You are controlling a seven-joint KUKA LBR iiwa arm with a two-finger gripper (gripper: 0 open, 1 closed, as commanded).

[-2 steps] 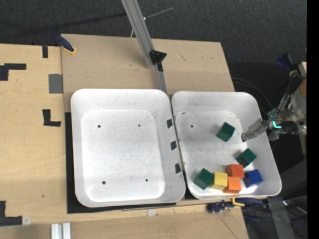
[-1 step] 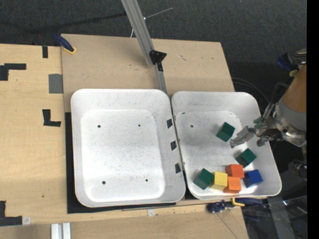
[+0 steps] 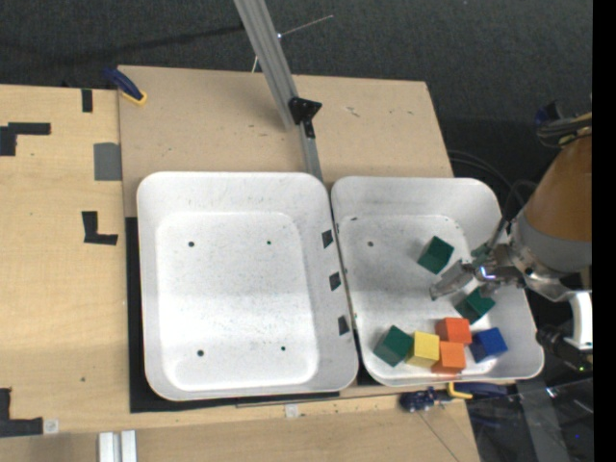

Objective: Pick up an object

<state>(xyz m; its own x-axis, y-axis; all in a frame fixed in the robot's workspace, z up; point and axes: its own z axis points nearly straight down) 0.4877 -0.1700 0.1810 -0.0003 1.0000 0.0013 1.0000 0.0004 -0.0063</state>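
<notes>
Several small coloured cubes (image 3: 452, 343) crowd the right white bin's (image 3: 385, 200) lower right; gripper (image 3: 460, 281), grip unclear, should target the isolated dark green cube (image 3: 435, 254).

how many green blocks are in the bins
3, all in the right bin: one mid-bin, one just below the tool, one near the front. More may hide under the arm.

Left shallow white bin (image 3: 154, 258): floor bare, open from above. Right shallow white bin (image 3: 385, 195): far-left floor open. Dark green cube (image 3: 436, 254) mid-bin. Near edge crowded: green cube (image 3: 393, 346), yellow cube (image 3: 425, 346), orange cubes (image 3: 452, 343), blue cube (image 3: 489, 343). Slanted grey metal pole (image 3: 274, 61) crosses above the far bench.
</notes>
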